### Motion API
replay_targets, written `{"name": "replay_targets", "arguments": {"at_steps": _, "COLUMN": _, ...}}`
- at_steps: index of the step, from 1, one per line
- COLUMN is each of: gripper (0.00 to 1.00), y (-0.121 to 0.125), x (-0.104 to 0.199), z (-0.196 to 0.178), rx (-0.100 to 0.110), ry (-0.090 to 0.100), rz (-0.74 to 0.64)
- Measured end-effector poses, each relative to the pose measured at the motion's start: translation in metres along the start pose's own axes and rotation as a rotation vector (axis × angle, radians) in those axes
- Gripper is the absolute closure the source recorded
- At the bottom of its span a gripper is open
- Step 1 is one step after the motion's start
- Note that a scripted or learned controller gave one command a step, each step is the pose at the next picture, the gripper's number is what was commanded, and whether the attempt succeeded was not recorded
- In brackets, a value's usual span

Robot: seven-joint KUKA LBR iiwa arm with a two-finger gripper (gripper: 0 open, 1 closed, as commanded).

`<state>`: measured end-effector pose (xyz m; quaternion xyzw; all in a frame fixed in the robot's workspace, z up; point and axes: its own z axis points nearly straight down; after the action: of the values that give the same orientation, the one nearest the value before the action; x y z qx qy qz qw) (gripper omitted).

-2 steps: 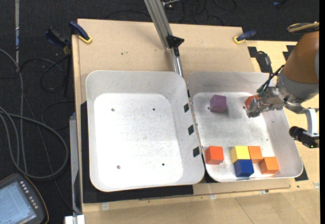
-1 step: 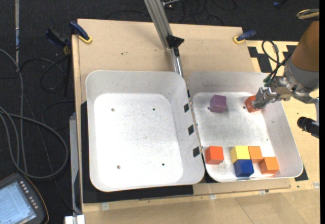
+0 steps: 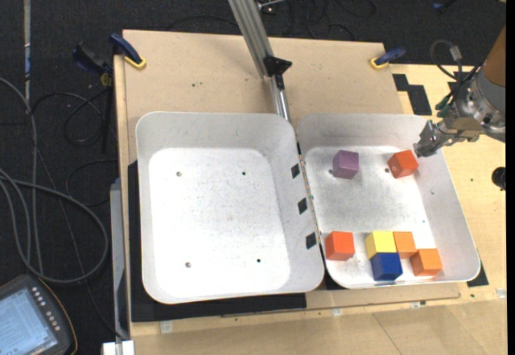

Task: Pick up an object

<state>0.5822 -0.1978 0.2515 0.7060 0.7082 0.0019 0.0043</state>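
The fingers (image 3: 426, 146), whether spread or clenched I cannot tell, hover at the right bin's (image 3: 451, 192) far right edge, just beside the orange cube (image 3: 402, 163) lying inside.

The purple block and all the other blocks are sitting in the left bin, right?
Not quite. The camera view shows the purple block and the other blocks, like the blue block, sitting in the right bin, not the left bin.
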Motion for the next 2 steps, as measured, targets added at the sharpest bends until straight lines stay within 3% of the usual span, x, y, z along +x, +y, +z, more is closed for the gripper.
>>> {"name": "replay_targets", "arguments": {"at_steps": 1, "gripper": 1.00, "y": 0.002, "x": 0.000, "z": -0.031, "rx": 0.003, "ry": 0.001, "rz": 0.000}}
{"name": "replay_targets", "arguments": {"at_steps": 2, "gripper": 1.00, "y": 0.007, "x": 0.050, "z": -0.028, "rx": 0.009, "ry": 0.004, "rz": -0.004}}
